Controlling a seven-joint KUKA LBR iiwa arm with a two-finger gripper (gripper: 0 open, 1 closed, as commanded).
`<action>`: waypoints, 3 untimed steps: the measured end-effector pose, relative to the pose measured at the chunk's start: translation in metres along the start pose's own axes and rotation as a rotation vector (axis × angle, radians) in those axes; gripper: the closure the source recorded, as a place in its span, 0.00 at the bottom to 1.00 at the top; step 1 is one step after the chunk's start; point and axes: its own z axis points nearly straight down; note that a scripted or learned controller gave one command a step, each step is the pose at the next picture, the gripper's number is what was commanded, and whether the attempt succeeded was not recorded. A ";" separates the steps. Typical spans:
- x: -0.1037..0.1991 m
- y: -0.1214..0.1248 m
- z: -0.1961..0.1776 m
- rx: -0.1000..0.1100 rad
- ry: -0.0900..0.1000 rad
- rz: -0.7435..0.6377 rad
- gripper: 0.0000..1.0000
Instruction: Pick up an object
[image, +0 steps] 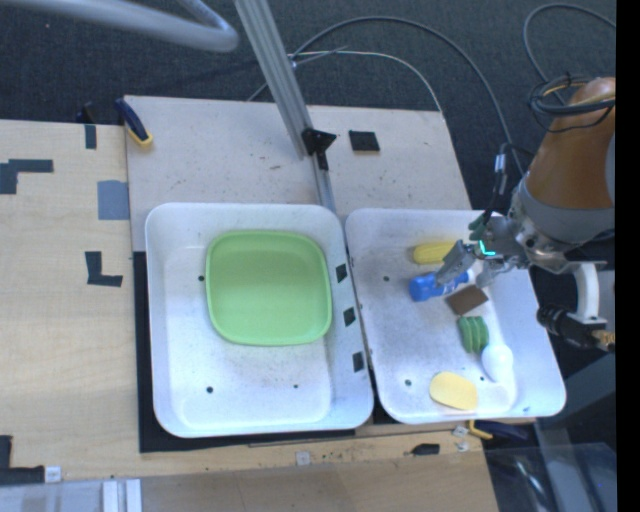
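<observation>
The end effector (462, 268) is low in the right bin (400, 380), just above the blue object (425, 288); I cannot tell its state. The brown block (466, 298) and the yellow piece (433, 252) lie just beside the blue object, so a closing grasp may push or catch them.

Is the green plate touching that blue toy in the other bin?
Apart. The camera view shows the green plate in the left bin, the blue toy in the right, with both bin rims between them.

arm (572, 150) cut off at right edge
</observation>
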 end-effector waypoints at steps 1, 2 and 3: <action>0.000 0.000 0.000 0.000 0.000 0.000 0.00; -0.007 0.006 0.049 0.005 0.000 0.001 0.00; -0.008 0.006 0.112 0.006 0.001 0.000 0.00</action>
